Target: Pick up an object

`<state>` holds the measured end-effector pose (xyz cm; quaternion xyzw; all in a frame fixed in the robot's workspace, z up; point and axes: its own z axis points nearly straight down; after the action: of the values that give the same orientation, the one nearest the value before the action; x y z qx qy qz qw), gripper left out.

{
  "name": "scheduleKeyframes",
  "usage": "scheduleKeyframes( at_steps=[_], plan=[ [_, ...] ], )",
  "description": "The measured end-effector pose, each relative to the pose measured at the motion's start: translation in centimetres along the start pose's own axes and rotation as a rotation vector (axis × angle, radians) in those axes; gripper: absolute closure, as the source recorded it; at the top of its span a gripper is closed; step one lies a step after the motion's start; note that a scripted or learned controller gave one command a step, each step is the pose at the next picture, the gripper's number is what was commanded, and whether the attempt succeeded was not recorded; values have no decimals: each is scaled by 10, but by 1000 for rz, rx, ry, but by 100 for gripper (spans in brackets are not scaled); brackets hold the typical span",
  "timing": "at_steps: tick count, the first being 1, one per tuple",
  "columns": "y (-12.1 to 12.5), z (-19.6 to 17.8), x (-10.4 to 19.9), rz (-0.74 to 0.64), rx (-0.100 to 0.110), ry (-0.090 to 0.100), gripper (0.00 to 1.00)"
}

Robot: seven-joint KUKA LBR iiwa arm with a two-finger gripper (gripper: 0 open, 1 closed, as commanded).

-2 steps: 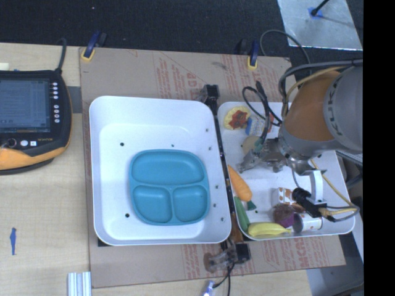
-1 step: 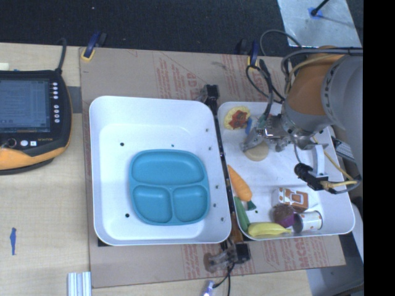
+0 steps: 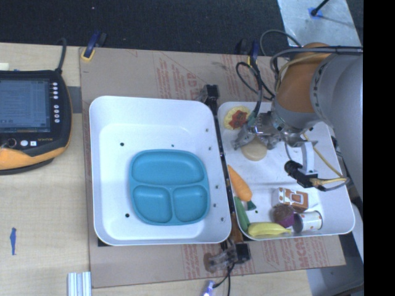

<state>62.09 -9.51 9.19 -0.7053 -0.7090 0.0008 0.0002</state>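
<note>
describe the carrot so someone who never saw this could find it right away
Look at the right-hand shallow white bin, the one crowded with small items. Along its left wall, about halfway down, lies the orange tapered toy carrot, slanting. It is the only plain orange piece, just above a green stick and a yellow banana.

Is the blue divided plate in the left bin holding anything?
Empty. The blue plate lies flat in the left bin, and all three of its compartments show bare blue; the food items sit in the right bin.

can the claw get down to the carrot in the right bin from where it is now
Probably yes. The carrot lies by the right bin's left wall with nothing on top of it, and the claw hangs close by, above the round tan piece.
</note>
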Motion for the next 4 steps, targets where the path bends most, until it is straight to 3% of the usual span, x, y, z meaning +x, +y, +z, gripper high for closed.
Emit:
scheduleKeyframes(
  at_steps=[1,2,3,4],
  plan=[
    [35,0,-5,0,1,1,0],
    [-4,0,-23,1,3,0,0],
    [-4,-11,-24,0,2,-1,100],
    [-65,-48,-65,3,1,0,100]
  ],
)
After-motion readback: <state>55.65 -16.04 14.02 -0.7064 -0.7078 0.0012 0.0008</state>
